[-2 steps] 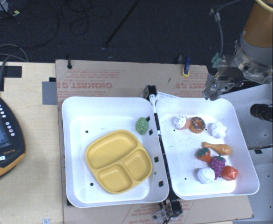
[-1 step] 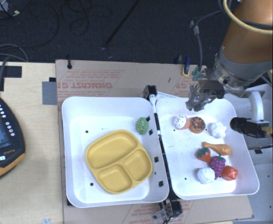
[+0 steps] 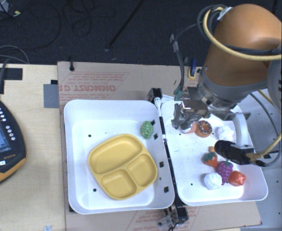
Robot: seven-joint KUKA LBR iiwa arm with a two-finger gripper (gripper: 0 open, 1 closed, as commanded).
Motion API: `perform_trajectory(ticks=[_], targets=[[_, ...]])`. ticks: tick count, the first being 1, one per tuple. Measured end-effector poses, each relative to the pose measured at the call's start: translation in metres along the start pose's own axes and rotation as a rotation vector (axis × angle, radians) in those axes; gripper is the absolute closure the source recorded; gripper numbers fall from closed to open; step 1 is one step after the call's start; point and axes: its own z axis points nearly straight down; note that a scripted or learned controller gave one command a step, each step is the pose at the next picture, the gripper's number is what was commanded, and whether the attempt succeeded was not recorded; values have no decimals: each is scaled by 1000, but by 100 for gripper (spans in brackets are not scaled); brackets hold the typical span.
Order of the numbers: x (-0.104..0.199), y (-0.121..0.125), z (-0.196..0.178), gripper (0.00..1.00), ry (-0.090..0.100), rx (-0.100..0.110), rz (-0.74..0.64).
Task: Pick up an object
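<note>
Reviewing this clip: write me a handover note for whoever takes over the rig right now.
Gripper: low over the right white bin, at its upper left corner; whether the jaws are open is unclear, and nothing is visibly held.
Right bin: round orange-brown donut-like toy beside the gripper, purple grape bunch, red toy, white lumps.
Left white bin: yellow three-compartment plate, small green knobbly toy.
Done: nothing lifted. Left: grasp and raise one object.

Arm reaching in from the right, wrist lowered.
The grey arm with its orange band hung high; its gripper point(image 3: 183, 121) pointed downward, its fingertips too dark to make out.
</note>
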Motion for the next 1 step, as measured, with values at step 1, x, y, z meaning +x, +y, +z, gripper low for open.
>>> perform_trajectory(ticks=[1], targets=[[1, -42, -3, 100, -1, 0, 4]])
